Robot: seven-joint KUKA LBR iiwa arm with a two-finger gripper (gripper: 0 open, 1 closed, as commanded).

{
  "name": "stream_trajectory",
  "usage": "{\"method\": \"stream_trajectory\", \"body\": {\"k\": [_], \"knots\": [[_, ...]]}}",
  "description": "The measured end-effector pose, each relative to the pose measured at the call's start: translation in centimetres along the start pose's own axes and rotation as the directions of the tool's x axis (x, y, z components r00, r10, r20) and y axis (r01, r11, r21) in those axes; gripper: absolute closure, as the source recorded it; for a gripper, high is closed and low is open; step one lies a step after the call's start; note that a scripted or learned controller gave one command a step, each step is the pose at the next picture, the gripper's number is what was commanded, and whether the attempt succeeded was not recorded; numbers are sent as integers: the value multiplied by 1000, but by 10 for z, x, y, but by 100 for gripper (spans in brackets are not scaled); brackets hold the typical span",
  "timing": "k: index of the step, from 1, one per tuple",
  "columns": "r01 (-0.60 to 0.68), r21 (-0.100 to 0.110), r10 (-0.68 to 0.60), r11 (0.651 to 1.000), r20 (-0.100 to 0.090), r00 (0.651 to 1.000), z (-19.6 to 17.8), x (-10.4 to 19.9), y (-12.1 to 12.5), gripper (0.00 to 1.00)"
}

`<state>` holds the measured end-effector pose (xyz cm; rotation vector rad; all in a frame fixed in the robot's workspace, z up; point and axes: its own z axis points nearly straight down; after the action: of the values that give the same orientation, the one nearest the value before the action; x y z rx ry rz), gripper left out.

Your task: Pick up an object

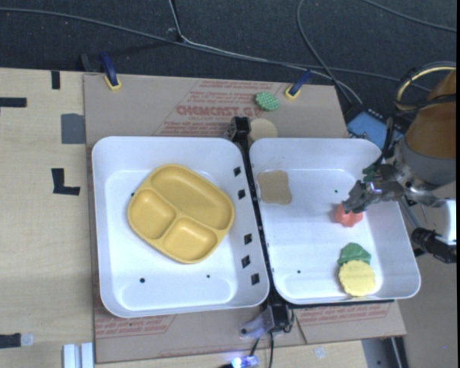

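From above, my gripper [360, 199] hangs over the right bin [314, 286], its tips just above a small red piece [349, 218] at about three o'clock in that bin. I cannot tell whether my jaws are spread or pressed together. To do this well, I judge I should centre over the red piece, drop straight, then close. A yellow tray [181, 212] fills the left bin [115, 205].

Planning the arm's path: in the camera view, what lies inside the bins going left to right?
yellow divided plate → tan flat piece → red object under the gripper. The green and yellow items near the front overlap it in order, so I leave them out.
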<state>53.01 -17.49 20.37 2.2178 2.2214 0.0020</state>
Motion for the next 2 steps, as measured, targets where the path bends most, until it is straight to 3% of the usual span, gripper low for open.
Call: {"method": "stream_trajectory", "body": {"k": [1,2], "knots": [[0,2,0,1000,-1,1000,-17,1,1,100],[4,4,-4,1000,-1,1000,-16,56,2,100]]}}
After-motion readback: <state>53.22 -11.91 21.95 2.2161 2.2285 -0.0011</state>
